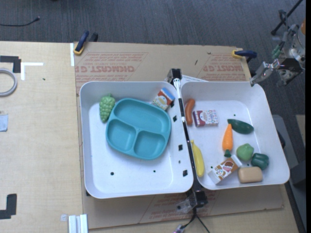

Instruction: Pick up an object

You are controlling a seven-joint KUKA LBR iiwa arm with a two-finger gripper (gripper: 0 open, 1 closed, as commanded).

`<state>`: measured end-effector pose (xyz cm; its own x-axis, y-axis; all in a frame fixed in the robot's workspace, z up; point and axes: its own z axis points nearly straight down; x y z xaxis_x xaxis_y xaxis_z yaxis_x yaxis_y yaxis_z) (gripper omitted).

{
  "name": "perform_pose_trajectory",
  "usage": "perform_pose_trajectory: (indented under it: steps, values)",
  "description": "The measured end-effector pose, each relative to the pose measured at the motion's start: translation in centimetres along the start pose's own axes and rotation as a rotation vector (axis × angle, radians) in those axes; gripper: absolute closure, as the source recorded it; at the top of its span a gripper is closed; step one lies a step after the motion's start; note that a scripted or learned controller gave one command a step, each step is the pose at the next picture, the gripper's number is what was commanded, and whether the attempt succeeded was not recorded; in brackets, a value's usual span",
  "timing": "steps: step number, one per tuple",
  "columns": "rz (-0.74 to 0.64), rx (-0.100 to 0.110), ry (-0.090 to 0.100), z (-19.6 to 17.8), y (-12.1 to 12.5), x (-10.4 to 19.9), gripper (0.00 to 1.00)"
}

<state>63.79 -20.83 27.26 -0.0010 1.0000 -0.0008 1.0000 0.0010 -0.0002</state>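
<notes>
My gripper (270,76) hangs open beyond the far right corner of the right bin (265,106), above the cardboard, with nothing between its fingers. In that bin lie a brown sausage (189,109), a red and white box (205,118), a dark green vegetable (240,126), an orange carrot (227,138), a light green fruit (245,152), a green pepper (260,160), a tan bread piece (250,174), a small carton (223,170) and a yellow banana (198,158).
The left bin (92,144) holds a teal divided plate (138,128), green grapes (107,107) and a small carton (163,100). A black clip (174,74) sits at the bins' far junction. Cardboard (121,64) underlies both bins.
</notes>
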Motion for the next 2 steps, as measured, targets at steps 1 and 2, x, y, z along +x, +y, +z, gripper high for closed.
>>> perform_pose_trajectory:
  steps: [1, 2]
  values:
    - [-0.003, 0.000, 0.000, 16.8, 1.3, 3.6, 0.00]
    - [0.004, 0.000, 0.001, 18.0, -6.6, 8.8, 0.00]
